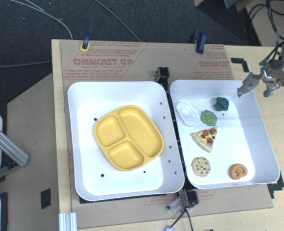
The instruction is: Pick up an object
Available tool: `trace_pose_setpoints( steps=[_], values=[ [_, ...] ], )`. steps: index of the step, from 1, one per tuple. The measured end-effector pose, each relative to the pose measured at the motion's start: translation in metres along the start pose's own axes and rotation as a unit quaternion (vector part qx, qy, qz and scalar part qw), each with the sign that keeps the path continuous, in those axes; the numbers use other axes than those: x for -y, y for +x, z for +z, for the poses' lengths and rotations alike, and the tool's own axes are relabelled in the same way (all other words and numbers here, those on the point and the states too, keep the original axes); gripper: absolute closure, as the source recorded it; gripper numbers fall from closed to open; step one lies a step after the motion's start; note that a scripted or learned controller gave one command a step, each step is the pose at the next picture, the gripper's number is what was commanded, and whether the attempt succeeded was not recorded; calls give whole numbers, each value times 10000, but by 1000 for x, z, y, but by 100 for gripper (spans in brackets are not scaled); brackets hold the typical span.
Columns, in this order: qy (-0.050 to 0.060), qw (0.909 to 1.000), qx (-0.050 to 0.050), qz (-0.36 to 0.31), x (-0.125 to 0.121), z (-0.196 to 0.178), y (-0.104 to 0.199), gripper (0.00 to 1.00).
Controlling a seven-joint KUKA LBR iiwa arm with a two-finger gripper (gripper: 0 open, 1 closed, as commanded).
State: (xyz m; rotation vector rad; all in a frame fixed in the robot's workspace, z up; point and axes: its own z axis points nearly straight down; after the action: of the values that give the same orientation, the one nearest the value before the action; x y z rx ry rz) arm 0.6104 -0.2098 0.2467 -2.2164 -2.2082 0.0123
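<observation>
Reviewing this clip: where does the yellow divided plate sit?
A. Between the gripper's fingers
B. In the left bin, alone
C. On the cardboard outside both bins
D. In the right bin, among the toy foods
B: the yellow divided plate lies flat in the left bin, while the pizza slice and cookie lie in the right bin.

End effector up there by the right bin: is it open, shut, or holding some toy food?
End effector: open, fingers spread, holding nothing, above the right bin's far right corner.
</observation>
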Motion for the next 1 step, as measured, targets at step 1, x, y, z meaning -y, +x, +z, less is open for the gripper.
trace_pose_setpoints(
  steps=[1],
  values=[
    [-69,10000,17,-20,-2,-8,1,0]
  ],
)
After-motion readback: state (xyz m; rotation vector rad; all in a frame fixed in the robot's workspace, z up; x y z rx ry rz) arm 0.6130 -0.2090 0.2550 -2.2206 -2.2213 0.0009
